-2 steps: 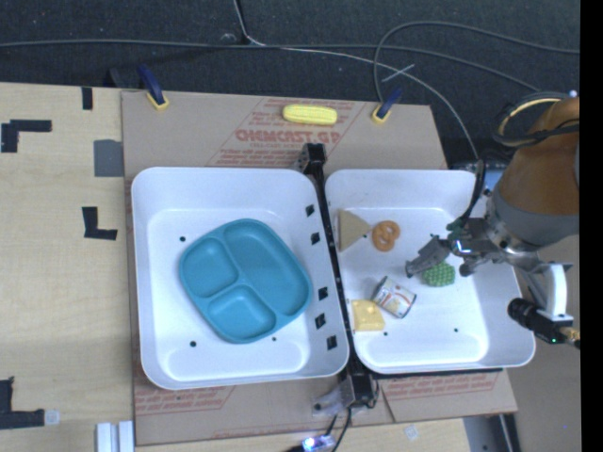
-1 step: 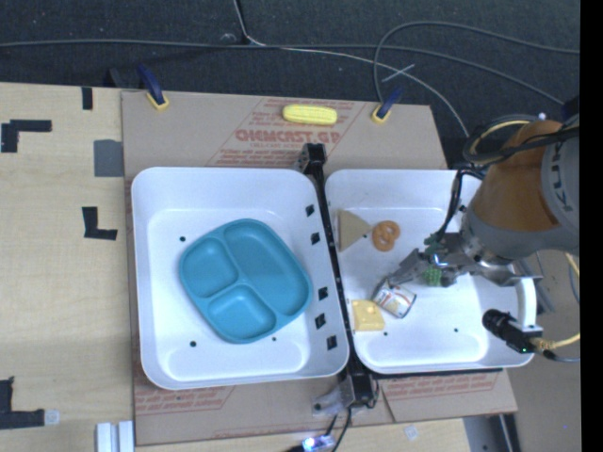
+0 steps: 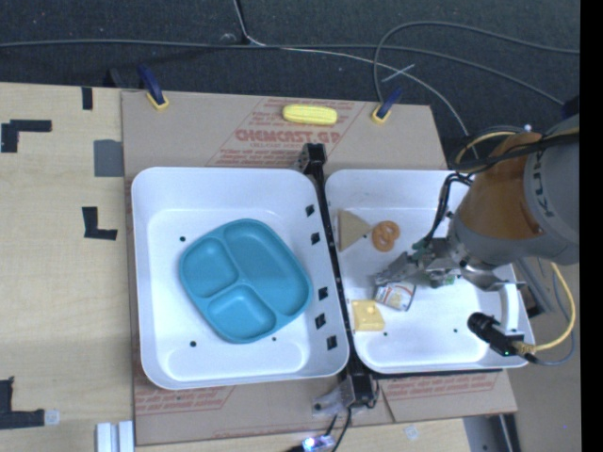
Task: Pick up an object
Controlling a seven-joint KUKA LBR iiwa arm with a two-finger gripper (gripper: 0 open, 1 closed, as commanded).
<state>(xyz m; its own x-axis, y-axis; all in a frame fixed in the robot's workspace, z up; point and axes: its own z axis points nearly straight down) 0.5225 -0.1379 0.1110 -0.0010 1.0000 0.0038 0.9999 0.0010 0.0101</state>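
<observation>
The gripper point(image 3: 400, 273) hangs low in the right bin point(image 3: 490, 351), and whether it is wide or narrow I cannot tell. A small white carton point(image 3: 395, 297) lies just near of it, perhaps touching. An orange ring point(image 3: 384, 235) sits just beyond.

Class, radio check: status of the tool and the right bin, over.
Tool low in right bin, above small white packet. Orange round piece and yellow block close by. Nothing lifted.

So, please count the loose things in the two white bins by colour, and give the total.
Blue: 1, the divided plate in the left bin
Tan: 1, wedge
Orange-brown: 1, round piece
Yellow: 1, block
White: 1, small packet
Total: 5
</observation>
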